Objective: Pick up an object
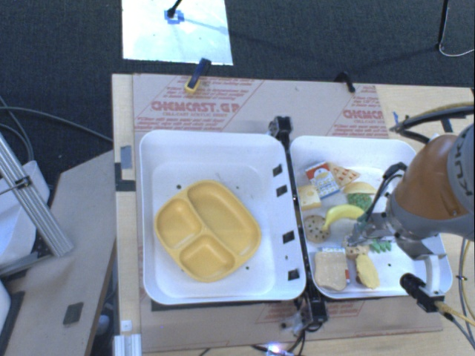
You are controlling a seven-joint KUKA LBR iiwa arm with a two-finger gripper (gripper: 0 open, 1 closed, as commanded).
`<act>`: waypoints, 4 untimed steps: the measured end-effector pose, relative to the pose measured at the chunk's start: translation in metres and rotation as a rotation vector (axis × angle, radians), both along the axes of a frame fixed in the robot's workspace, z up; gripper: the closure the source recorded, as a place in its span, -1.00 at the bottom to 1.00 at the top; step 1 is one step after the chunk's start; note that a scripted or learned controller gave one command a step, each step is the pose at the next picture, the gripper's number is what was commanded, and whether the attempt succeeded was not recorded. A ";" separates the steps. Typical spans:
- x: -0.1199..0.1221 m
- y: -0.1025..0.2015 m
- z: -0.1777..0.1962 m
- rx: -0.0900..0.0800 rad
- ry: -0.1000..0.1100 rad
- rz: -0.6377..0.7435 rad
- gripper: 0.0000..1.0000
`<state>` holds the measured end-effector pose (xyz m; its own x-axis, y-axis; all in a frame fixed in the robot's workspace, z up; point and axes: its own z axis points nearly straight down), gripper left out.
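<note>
From above, the grey arm with its orange band is reaching into the right shallow white bin (401, 150), its tool (359, 236) hanging over toy foods beside a yellow plastic banana (343, 215); whether it is gripping anything, I cannot tell. A yellow three-compartment plastic tray (207, 229) is lying in the left white bin (171, 150).

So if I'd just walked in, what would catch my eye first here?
Probably the yellow divided tray, sitting alone in the left bin. Next, the jumble of toy food in the right bin, with a banana in the middle and a slice of bread near the front. The grey and orange arm leans over that pile, its end effector down beside the banana.
</note>
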<state>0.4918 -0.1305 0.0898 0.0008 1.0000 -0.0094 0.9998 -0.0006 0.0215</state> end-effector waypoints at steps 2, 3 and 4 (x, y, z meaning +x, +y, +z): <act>0.109 -0.013 0.079 0.004 0.005 0.009 1.00; 0.058 0.018 0.028 0.012 0.026 0.002 1.00; 0.061 0.017 0.030 0.009 0.020 0.003 -1.00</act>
<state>0.5525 -0.1138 0.1198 -0.0023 1.0000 -0.0002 1.0000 0.0023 0.0011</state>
